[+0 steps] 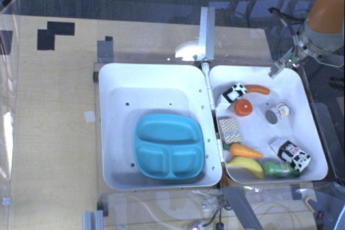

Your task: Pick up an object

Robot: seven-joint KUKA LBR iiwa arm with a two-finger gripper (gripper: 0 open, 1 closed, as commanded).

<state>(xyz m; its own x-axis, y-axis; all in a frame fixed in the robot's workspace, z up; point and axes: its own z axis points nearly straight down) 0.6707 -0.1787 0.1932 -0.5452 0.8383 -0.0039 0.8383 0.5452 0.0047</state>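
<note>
**a:** anyone make out what the gripper (pixel 281 64) is doing? it sits at about 1 o'clock, over the top right corner of the right bin (pixel 310 110), and the arm (pixel 326 8) is cut off by the frame edge.

**b:** can't tell how wide it is, it's a small grey blur. nothing visibly between the fingers. all the objects are lying in the right bin.

**a:** any labels readable?

**b:** nope. the little can (pixel 278 112) at 3 o'clock has print too small to read. the cow-pattern carton (pixel 294 153) at 4 o'clock and the black and white toy (pixel 234 92) show only patches. the checkered packet (pixel 229 130) is just dots.

**a:** hidden stuff?

**b:** the green veg (pixel 277 169) is tucked partly behind the banana (pixel 246 165) and carton. the carrot (pixel 245 150) touches the banana. the left bin (pixel 116 116) holds a blue divided plate (pixel 169 145).
</note>
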